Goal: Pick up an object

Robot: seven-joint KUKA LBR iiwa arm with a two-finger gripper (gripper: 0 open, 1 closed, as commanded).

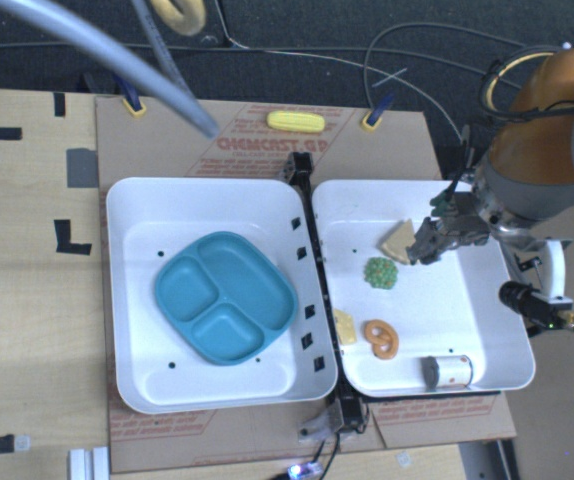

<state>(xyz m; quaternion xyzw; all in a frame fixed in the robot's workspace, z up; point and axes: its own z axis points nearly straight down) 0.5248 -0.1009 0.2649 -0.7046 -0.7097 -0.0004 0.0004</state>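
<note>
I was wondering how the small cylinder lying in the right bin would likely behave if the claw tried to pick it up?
The small cylinder lies on its side near the right bin front wall, so it would probably roll if nudged. Its round, smooth-looking body may slip between fingers unless gripped across its width. It looks rigid and likely light, though its weight can't be confirmed.

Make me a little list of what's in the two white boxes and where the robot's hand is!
left bin: a blue divided plate, lying flat
right bin: five things
green lumpy piece: near the middle of the right bin
tan wedge: just above the green piece, beside the gripper
pretzel: lower part of the right bin
yellow cracker: against the right bin's left wall
small can: on its side, near the bottom edge
gripper: low over the right bin, next to the tan wedge
outside the bins: yellow piece on the cardboard above
</note>
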